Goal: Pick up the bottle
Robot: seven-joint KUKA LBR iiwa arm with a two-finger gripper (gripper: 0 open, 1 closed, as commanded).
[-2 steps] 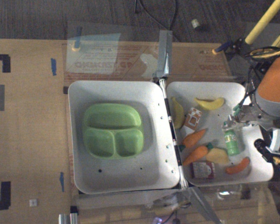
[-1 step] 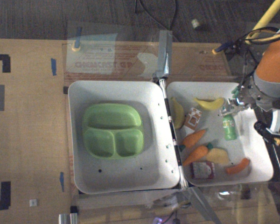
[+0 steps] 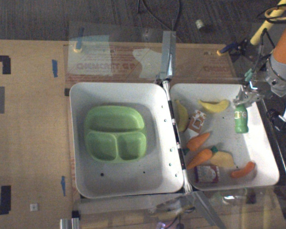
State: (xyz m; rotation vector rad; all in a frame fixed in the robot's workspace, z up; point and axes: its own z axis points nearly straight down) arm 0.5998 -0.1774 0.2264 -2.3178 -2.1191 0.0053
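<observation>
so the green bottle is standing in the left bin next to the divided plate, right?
Not quite: the green bottle is in the right bin, near its far right side under the gripper. The divided plate sits in the left bin, as the camera view shows.

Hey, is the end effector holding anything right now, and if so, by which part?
It cannot be told. The end effector sits right at the cap end of the green bottle in the right bin.
</observation>
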